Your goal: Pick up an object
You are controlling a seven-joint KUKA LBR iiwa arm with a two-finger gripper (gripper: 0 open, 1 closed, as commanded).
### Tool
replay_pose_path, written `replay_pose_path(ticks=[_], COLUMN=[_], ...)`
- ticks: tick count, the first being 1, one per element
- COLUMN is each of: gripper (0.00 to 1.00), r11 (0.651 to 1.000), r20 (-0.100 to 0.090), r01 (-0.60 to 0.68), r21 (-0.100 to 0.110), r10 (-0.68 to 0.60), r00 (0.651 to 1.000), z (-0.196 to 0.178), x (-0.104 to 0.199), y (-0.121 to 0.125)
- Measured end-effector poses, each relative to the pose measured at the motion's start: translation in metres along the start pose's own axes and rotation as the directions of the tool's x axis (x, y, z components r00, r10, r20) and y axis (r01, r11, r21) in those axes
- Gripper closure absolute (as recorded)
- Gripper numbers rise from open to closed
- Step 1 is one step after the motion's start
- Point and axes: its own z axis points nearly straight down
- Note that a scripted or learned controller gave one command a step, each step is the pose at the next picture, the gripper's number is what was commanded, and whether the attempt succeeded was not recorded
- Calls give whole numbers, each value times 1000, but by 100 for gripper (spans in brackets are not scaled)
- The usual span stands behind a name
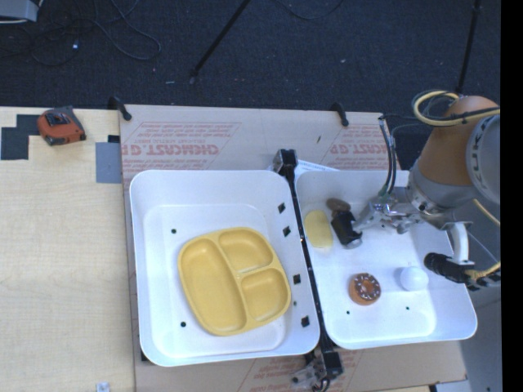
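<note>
My gripper (346, 228) hangs over the far left part of the right bin (441, 327), with the arm coming in from the right. Its dark tip lies just right of a pale yellow oval object (318, 229) and just below a small brown object (337, 205). I cannot make out anything held in it. Toward the near side of the same bin lie a brown sprinkled donut (364, 288) and a small white ball (413, 278).
The left bin (155, 219) holds a yellow divided plate (234, 279). A black-clipped divider (299, 251) separates the two bins. An orange and black tape measure (60, 126) lies on the wooden bench at the far left.
</note>
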Motion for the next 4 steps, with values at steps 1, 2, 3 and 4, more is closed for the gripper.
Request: replay_pose_path(ticks=[1,2,3,4], gripper=[100,100,100,100], r11=[1000,1000,1000,1000], r20=[-1,-2,-2,-1], r01=[0,0,0,1], r21=[8,15,16,15], r10=[0,0,0,-1], r00=[1000,1000,1000,1000], z=[-4,-43,-88,-144], x=[-1,0,0,3], y=[-1,4,15,10])
